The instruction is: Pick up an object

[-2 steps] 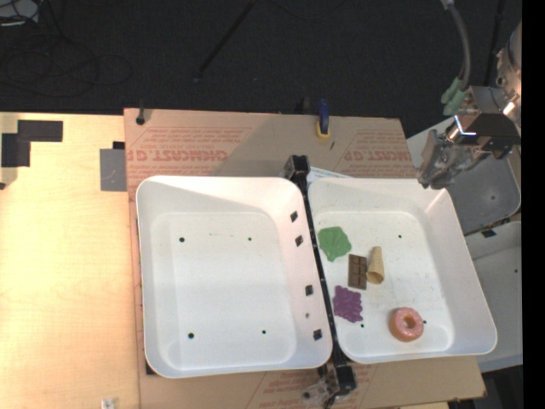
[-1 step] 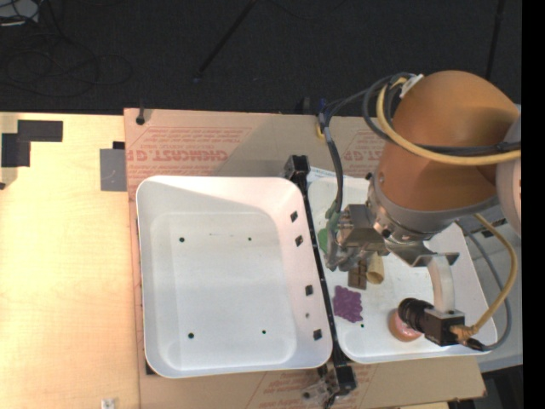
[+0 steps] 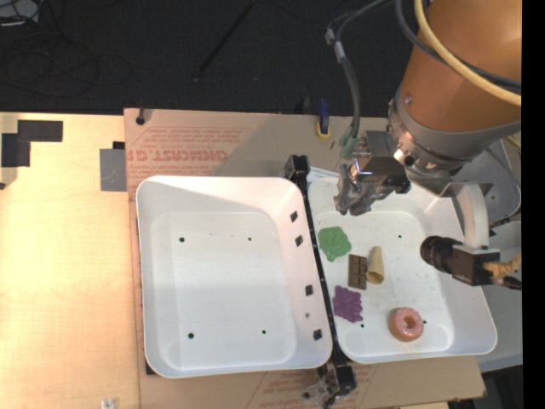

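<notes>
Camera view: ring-shaped pink donut (image 3: 406,324), flat green piece (image 3: 333,243), lumpy purple piece (image 3: 347,303).

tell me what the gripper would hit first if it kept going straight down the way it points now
Probably bare floor of the right bin, near its back edge. The gripper hangs just behind the green piece, so it may clip that instead; depth is hard to judge from this slanted view.

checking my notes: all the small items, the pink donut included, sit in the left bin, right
Not quite. The camera view shows the pink donut, the green piece and the purple piece in the right bin, not the left bin.
</notes>
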Tool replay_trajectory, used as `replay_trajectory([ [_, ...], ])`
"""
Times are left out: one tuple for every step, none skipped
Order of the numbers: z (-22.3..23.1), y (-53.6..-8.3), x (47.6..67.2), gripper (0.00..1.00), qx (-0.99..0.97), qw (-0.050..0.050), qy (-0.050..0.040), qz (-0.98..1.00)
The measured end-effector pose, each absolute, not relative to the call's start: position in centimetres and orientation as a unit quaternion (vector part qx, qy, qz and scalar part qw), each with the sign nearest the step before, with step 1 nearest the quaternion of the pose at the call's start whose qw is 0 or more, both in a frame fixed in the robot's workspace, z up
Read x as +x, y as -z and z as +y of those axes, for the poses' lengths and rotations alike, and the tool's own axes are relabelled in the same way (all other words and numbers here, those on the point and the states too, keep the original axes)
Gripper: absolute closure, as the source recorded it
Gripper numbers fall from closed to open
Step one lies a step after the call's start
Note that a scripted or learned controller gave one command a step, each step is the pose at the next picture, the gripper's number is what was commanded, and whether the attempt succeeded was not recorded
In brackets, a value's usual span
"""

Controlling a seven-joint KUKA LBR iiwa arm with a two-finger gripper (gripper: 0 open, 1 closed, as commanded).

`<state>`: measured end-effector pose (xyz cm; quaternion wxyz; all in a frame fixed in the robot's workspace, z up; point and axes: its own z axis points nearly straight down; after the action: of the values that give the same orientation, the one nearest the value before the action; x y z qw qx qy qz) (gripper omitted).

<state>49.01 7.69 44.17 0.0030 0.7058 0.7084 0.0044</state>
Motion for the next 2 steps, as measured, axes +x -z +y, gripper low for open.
replay_trajectory([
  [11.8,-54.3,54.2,1.00,0.705,0.003,-0.0040,0.709],
  [17.2,-53.7,51.7,1.00,0.705,-0.002,0.0021,0.709],
])
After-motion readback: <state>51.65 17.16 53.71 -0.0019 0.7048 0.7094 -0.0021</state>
